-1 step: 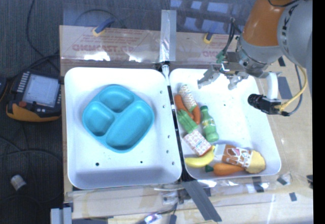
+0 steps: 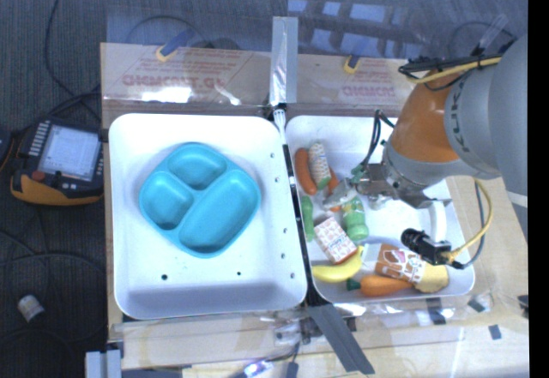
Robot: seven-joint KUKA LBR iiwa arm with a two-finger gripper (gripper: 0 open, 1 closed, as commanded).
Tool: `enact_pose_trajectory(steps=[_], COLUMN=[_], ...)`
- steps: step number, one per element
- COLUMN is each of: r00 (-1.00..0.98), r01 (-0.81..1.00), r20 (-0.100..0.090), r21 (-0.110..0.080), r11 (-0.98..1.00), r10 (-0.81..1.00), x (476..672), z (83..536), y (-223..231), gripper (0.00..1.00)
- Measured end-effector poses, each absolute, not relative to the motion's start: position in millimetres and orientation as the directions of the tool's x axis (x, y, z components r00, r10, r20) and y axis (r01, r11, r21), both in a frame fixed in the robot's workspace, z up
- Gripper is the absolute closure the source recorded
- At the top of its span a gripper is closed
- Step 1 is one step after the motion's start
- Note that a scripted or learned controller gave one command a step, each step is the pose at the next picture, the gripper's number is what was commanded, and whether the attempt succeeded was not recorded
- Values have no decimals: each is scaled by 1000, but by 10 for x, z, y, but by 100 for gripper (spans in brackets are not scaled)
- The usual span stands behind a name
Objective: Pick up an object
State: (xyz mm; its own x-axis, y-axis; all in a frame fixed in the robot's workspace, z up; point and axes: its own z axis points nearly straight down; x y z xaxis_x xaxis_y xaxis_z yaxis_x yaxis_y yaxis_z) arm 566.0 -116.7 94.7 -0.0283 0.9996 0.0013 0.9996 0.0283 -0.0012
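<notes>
The toy food lies heaped in the right bin: a yellow banana, an orange carrot, a corn cob, a green bottle. My gripper hangs just over that bottle; I cannot tell its grasp, since the wrist hides it. A glossy blue divided plate sits in the left bin.

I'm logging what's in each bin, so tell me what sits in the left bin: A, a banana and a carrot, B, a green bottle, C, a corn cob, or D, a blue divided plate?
D: a blue divided plate with three compartments lies in the left bin, while the banana, carrot and corn cob lie in the right bin.
</notes>
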Motion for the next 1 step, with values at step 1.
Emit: enact_pose_trajectory(steps=[1], r00=[136], r01=[991], r20=[-2], r21=[8], r11=[-136], r10=[991], x=[5778], z=[895], y=[-1003], gripper=[0])
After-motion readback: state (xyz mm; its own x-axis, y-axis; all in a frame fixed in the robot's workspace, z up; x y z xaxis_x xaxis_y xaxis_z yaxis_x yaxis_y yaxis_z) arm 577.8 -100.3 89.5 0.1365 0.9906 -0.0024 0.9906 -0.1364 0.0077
